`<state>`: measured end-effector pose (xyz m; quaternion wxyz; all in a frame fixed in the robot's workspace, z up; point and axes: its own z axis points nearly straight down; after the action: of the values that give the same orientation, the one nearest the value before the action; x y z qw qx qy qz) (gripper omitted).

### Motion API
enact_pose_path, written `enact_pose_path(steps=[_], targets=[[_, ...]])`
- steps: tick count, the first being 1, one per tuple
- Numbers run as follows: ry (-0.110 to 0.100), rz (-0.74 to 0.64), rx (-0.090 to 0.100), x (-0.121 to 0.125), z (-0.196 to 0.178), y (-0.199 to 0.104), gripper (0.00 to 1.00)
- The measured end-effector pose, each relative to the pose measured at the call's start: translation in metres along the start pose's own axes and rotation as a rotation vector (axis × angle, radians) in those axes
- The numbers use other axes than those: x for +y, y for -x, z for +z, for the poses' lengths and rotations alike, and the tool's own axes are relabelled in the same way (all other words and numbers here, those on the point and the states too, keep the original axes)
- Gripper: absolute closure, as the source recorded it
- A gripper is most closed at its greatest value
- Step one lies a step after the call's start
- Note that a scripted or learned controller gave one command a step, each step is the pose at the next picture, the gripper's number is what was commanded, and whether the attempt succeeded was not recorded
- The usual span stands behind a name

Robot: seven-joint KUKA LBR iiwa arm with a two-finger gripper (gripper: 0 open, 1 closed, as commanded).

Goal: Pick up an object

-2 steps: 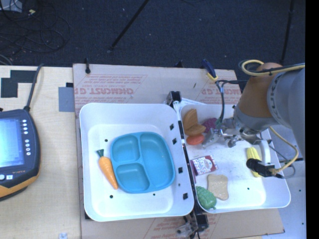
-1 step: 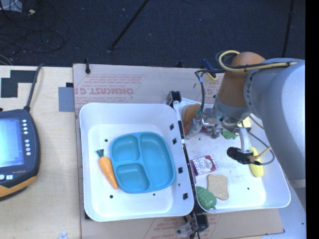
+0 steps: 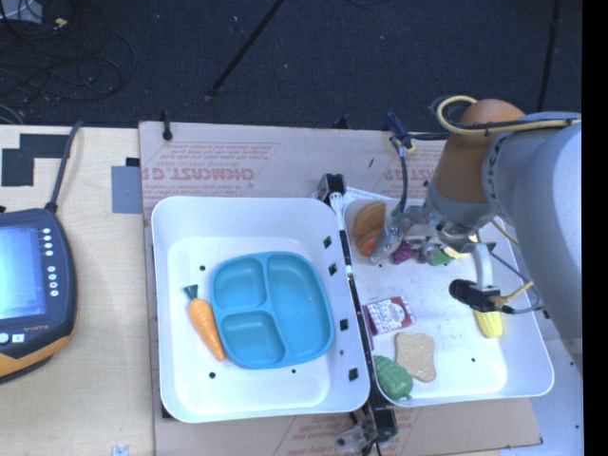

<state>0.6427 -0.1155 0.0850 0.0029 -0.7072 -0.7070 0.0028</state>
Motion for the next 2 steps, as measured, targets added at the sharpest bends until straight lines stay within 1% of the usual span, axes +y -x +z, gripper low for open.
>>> enact_pose_path(steps=[1,2], targets=[[-0.004,-0.002,0.000,-0.001,0.000,-0.031,0.00],[0.002,0.000,-0.001,0.000,0.000,-0.006,0.00]])
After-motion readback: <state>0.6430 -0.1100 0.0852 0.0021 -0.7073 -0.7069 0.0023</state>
